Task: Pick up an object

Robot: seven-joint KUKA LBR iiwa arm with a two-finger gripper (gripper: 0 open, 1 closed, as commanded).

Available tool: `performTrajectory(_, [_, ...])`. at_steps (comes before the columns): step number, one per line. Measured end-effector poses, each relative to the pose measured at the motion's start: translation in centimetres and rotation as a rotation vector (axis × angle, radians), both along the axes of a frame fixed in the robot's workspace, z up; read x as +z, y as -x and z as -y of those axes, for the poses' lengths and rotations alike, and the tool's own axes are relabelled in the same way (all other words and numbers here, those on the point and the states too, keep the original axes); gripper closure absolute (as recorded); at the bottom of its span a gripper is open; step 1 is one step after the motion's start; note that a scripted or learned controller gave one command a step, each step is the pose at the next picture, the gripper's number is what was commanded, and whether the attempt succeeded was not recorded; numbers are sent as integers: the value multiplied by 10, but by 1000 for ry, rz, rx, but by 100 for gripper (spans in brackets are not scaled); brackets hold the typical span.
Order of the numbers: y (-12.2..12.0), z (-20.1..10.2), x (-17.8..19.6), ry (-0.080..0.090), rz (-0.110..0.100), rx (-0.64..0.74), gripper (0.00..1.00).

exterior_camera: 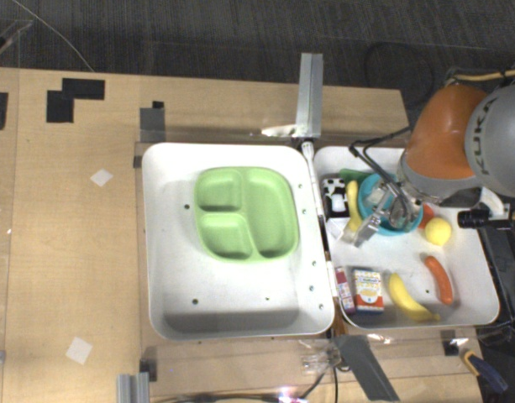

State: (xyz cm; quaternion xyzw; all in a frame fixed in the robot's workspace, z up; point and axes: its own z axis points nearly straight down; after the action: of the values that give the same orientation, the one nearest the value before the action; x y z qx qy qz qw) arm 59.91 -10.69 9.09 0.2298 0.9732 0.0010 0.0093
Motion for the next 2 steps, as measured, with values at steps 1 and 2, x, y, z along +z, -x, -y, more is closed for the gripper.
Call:
performTrajectory(1, [-53, -7, -2, 8, -61, -248, 0])
performTrajectory(2, [-55, -3, -3, 0, -61, -351, 0])
